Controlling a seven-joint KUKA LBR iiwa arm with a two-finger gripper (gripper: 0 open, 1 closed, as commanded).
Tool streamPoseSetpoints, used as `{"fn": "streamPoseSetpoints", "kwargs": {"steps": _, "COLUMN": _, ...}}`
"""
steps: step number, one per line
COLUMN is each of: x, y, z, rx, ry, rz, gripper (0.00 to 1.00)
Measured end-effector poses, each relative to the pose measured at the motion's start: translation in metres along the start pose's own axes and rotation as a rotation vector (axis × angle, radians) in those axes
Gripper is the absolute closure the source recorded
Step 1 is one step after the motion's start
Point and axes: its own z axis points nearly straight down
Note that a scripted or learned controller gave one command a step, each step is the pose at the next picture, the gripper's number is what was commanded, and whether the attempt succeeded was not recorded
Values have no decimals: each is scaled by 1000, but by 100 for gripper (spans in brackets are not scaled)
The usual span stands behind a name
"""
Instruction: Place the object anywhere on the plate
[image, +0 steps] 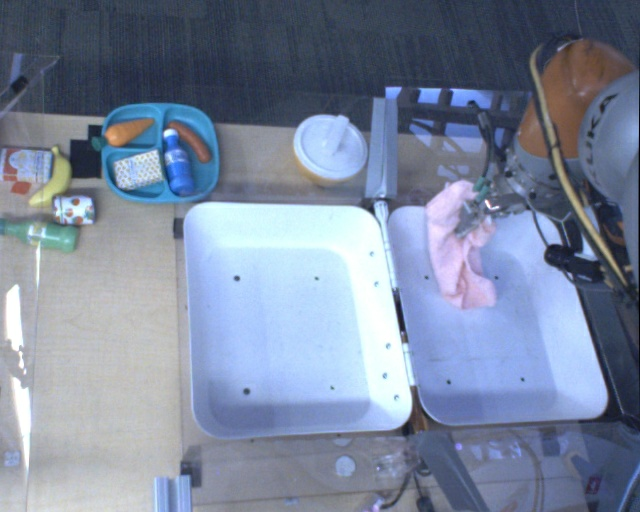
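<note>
Jaws (478, 212) grasping pink cloth (458, 255) over right bin (560, 390); left bin (290, 420) beside; blue plate (205, 128) far left.

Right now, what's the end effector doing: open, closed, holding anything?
End effector: closed on the pink cloth, which hangs from it over the right bin.

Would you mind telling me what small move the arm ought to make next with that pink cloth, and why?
Probably lift a little higher. The gripper appears to pinch the pink cloth by its upper edge, but the cloth's lower end hangs down to the floor of the right bin. The blue plate lies far left, past the left bin, so the cloth must clear the walls first.
</note>
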Motion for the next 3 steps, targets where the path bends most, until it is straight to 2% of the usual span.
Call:
{"fn": "streamPoseSetpoints", "kwargs": {"steps": 1, "x": 2, "y": 1, "z": -51, "rx": -2, "ry": 1, "rz": -7, "gripper": 100}}
{"fn": "streamPoseSetpoints", "kwargs": {"steps": 2, "x": 55, "y": 8, "z": -61, "rx": -1, "ry": 2, "rz": -413, "gripper": 100}}
{"fn": "streamPoseSetpoints", "kwargs": {"steps": 3, "x": 107, "y": 18, "z": -50, "rx": -2, "ry": 2, "rz": -814, "gripper": 100}}
